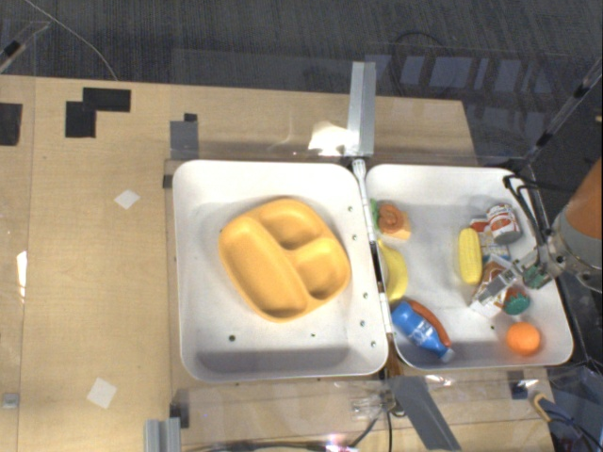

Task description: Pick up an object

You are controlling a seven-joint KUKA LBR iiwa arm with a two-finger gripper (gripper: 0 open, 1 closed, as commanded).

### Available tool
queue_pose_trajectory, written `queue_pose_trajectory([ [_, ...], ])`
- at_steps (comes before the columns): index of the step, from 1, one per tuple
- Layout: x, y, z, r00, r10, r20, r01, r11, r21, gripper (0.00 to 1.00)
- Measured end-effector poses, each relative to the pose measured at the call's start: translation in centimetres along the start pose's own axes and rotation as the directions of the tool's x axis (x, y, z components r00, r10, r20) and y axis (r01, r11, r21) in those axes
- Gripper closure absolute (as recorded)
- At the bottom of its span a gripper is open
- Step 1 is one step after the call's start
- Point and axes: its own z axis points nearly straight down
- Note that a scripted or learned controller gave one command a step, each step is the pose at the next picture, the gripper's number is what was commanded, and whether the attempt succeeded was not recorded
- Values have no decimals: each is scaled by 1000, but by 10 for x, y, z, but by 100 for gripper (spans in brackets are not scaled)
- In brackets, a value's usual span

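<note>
My gripper (528,276) is down in the right bin (443,182) among the crumpled packet (492,285) and orange ball (523,338); grip state unclear, nothing lifted yet.

The surface (85,281) looks like pale, matt wood under a clear, reflective sheet. Both bins (273,182) are smooth white plastic with a soft sheen. The yellow tray (283,257) is glossy plastic, as are the corn (468,255), orange (523,338) and blue bottle (417,331)
</note>
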Motion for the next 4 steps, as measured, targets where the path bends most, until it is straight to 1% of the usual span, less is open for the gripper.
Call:
queue_pose_trajectory([
  [1,16,41,33,923,384,10,-383,923,-17,0],
  [2,47,99,47,733,680,-1,-680,733,-11,0],
  [3,46,100,34,737,676,1,-676,737,-17,100],
  [4,46,102,24,744,669,1,-669,743,-18,100],
])
